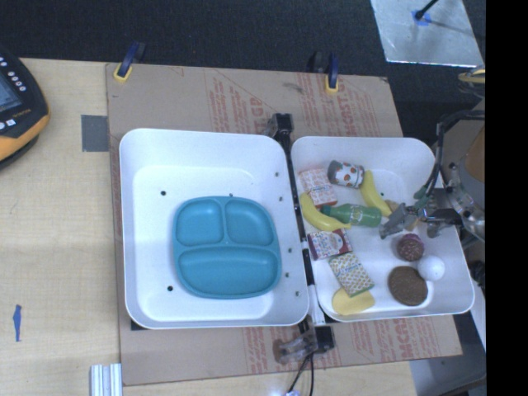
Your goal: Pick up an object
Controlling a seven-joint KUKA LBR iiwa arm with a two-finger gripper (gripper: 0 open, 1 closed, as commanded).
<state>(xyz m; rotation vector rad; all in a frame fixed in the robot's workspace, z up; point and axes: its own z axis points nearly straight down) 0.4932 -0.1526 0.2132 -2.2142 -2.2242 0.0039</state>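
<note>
The right bin (375, 148) holds the candidate objects, packed close together. The hand (410, 218) sits low over that bin's right half, just above a dark red ball (410, 247) and beside the cap end of a green bottle (355, 215). Its fingers (393, 223) appear spread, with nothing between them; no object is held.

Risks, as judged from this layout:
- The hand stands between the bottle and the red ball, so a closing motion may catch neither cleanly and push one aside.
- The round items may roll away under finger contact.
- The bottle lies across a banana (313, 214), touching it; lifting one could drag the other.
- The hand is near the bin's right wall, and a descent there may strike the rim.

Count, right bin:
- Bananas: two, the second (374, 193) near the can.
- Green bottle: one.
- Can (346, 173): one, on its side.
- Small cartons: three (318, 186) (327, 242) (351, 273).
- Yellow piece (353, 303) at the front edge: one, kind unclear.
- Brown disc (407, 286): one.
- White ball (431, 267): one.
- Red ball: one.

Left bin (140, 172): one blue tray (225, 247), three compartments, nothing in them.

Both bins rest on a cardboard sheet (247, 97) on the surface (49, 221).
</note>
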